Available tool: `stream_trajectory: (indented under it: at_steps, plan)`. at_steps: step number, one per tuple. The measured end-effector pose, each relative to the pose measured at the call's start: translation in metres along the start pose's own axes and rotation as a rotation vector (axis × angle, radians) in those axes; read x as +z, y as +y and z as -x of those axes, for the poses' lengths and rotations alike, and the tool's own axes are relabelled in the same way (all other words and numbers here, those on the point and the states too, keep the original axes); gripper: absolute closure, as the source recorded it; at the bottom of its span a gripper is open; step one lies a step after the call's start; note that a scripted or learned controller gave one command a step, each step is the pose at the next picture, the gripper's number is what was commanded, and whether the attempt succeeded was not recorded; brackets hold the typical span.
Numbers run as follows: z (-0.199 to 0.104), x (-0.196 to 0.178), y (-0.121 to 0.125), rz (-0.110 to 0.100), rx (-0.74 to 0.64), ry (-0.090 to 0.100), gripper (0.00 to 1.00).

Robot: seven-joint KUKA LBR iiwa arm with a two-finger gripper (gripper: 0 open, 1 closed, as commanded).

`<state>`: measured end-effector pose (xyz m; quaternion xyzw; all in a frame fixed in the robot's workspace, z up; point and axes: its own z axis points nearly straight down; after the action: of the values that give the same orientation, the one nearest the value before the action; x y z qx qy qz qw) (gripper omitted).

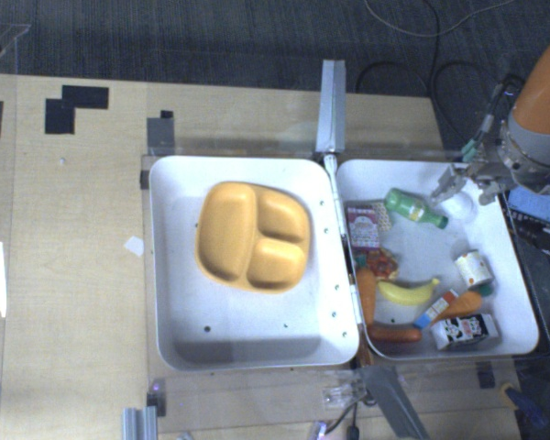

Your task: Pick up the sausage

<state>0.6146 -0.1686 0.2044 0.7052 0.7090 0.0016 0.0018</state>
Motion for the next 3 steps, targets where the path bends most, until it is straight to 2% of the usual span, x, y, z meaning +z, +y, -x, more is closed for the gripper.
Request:
stream_trajectory:
  at_steps: [1,2,3]
  plan:
    - [0.037,0.019,0.017,0.003,-0.082,-0.002,0.0]
    - [-0.013,0.088,0.04,0.027,0.188,-0.002,0.0]
    - [0.028,0.08,-0.015,-0.001,0.357,0.0,0.0]
